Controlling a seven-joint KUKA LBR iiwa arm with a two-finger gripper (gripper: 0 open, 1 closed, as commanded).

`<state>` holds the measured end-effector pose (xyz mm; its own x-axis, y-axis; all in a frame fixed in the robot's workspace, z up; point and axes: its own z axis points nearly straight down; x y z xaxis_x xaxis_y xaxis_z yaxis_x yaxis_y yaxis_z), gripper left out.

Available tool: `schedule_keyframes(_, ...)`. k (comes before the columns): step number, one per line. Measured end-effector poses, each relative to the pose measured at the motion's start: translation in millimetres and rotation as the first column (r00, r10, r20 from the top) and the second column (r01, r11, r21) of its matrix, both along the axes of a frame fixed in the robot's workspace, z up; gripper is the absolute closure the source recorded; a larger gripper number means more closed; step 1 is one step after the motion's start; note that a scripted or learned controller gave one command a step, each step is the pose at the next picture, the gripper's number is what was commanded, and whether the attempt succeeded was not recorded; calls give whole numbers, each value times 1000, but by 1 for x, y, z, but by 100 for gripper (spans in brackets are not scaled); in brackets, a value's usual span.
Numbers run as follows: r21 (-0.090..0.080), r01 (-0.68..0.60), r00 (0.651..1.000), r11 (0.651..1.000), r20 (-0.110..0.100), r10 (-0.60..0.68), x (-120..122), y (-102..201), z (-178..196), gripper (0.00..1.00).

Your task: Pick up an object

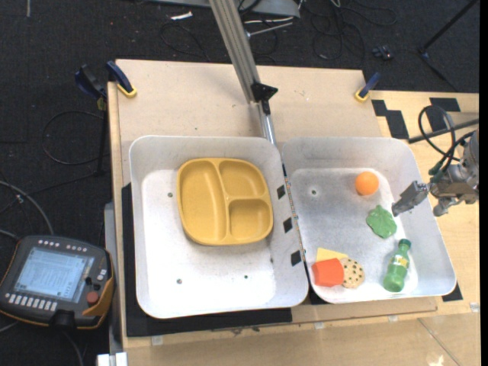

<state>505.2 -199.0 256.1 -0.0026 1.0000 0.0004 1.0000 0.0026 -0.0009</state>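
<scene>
The gripper (pixel 418 197) hangs at the right edge of the right bin (pixel 335 152), a grey metal piece with one dark finger slanting down toward the bin floor; whether it is apart or together cannot be told from this angle, and nothing shows between its tips. Just beside the finger's tip lies a green leaf-shaped piece (pixel 381 222), soft-looking with a crinkled outline. Near it, toward the bin's back, sits a small orange ball (pixel 367 183), smooth and round. At the bin's front right lies a green bottle (pixel 396 266), on its side, glossy plastic with a pale label. At the front left of the same bin a red block (pixel 329 272) rests against a yellow wedge (pixel 330 255), and a tan cookie (pixel 352 274) with dark specks touches the red block's right side. The left bin (pixel 152 158) is white with a faintly speckled floor and rounded corners, and it holds a yellow tray (pixel 225 201), matte plastic with three moulded compartments and rounded edges. Both bins sit side by side on a pale wooden bench (pixel 191 97). A handheld control unit (pixel 53 280) with a lit screen lies on the dark floor at the left.
</scene>
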Motion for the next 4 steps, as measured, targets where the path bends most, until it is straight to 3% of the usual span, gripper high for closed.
schedule_keyframes(1,0,1,1000,1000,0,-1,0,0,0,0)
schedule_keyframes(3,2,2,1000,1000,-5,-2,5,2,-89,0)
schedule_keyframes(4,2,4,1000,1000,-6,-4,-6,1,-143,0)
